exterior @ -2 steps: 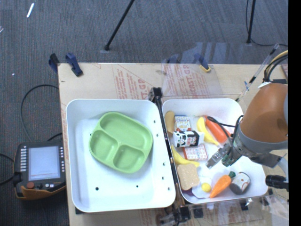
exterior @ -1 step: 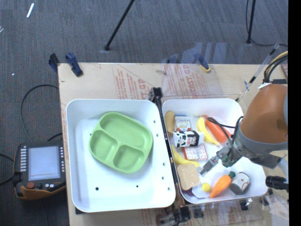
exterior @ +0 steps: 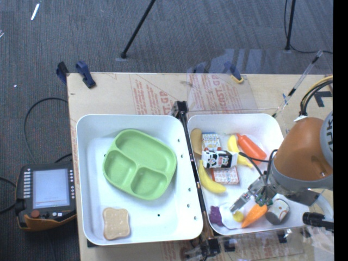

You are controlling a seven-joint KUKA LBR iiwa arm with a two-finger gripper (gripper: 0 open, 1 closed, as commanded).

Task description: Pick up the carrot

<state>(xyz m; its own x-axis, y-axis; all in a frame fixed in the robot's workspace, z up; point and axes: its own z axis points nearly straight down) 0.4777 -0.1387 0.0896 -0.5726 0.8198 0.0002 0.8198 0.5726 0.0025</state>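
The carrot [exterior: 253,216] lay at the near right of the right-hand bin [exterior: 272,123], tip pointing toward the near wall and its green end up against the gripper [exterior: 246,202]. The gripper was low over the thick end of the carrot, touching it or just above it. The state of the jaws could not be determined, and no grasp could be confirmed.

Neighbours were close: a small yellow piece [exterior: 237,216] just beside the tip, a grey-and-white round object [exterior: 278,211] just beside on the right, and a purple item [exterior: 216,215] near on the left. A second orange-red piece [exterior: 253,146] lay well apart at the far side.

Recommended procedure for this step, as judged:
- Centre the grasp across the thick end, not the tapered tip, which would likely slip out.
- Close across the carrot's width.
- Keep clear of the round object.
- Lift straight up and verify retention.
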